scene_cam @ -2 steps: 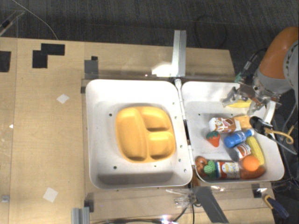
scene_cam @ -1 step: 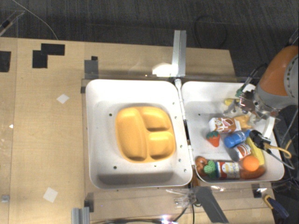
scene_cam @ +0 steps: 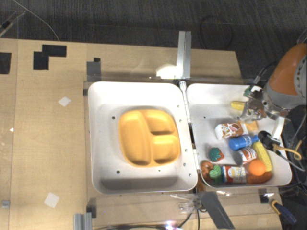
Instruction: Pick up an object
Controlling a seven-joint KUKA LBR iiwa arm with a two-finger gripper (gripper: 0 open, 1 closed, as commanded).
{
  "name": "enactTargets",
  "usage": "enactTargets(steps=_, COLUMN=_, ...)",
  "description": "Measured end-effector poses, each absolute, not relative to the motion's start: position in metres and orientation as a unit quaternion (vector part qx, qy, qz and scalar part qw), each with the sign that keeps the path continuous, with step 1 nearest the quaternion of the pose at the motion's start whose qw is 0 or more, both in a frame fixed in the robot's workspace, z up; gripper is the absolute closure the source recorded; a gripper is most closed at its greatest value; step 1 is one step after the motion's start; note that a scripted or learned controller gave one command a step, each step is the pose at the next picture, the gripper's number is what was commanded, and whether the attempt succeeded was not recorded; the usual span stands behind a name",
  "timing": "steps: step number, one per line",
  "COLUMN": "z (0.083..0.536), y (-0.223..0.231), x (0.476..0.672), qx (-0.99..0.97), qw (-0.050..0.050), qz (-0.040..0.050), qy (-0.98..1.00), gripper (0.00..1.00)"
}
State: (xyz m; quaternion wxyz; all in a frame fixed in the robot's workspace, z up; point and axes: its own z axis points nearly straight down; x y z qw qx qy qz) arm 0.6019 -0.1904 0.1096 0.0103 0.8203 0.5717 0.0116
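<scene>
The tool (scene_cam: 250, 110) hung over the right bin (scene_cam: 204, 97), above a yellow block (scene_cam: 238, 105); whether it was spread could not be told. The corn (scene_cam: 263, 156) lay near the bin's right wall, long axis running front-to-back. The left bin (scene_cam: 103, 128) held a yellow tray (scene_cam: 147, 137).

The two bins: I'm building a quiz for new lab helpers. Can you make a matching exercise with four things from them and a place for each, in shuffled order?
Things:
1. yellow divided tray
2. orange ball
3. blue bottle
4. strawberry toy

Places:
A. near corner of the right bin, beside the corn cob
B. middle of the left bin
C. right bin, close to the divider between the bins
D. centre of the right bin, below a white packet

Pairs: 1-B, 2-A, 3-D, 4-C
</scene>
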Motion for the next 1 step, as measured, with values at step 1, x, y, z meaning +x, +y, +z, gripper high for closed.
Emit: enactTargets(steps=1, z=0.1089, y=-0.1904, x=0.6015, qx=0.82, qw=0.01, qz=0.0113, qy=0.571, gripper=0.0)
